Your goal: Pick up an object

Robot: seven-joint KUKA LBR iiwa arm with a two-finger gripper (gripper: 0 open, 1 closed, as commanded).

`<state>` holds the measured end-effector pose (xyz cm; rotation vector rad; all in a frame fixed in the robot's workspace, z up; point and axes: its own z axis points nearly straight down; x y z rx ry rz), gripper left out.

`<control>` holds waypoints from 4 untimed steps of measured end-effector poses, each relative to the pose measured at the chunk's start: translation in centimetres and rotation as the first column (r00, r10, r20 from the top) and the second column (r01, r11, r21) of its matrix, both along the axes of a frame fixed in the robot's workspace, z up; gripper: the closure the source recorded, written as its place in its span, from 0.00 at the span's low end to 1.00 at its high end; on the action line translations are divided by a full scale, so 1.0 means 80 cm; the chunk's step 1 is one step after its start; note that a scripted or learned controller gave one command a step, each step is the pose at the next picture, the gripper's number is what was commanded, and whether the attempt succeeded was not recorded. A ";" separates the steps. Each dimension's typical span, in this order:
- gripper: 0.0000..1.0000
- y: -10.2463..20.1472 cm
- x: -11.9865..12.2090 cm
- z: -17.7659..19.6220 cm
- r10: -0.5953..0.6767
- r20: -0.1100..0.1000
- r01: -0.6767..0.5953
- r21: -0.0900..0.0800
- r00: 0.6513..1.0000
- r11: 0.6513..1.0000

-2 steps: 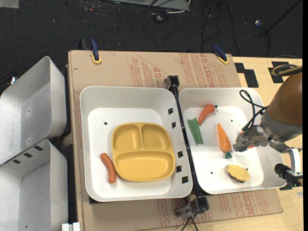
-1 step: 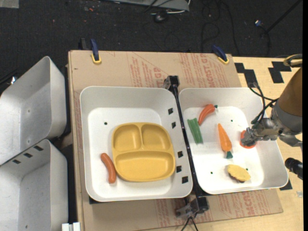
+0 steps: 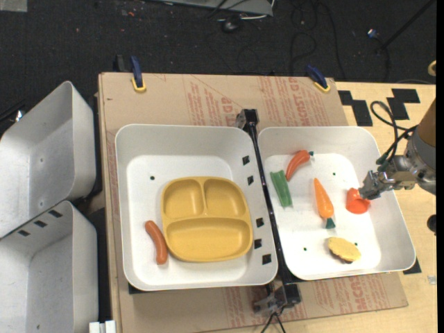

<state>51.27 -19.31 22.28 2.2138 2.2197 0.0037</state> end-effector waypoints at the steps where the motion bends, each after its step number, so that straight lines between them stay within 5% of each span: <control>1: 1.00 0.072 -0.003 0.014 0.004 -0.006 -0.004 0.004 1.000 1.000; 4: 1.00 0.262 -0.010 0.010 0.006 -0.004 -0.006 0.004 1.000 1.000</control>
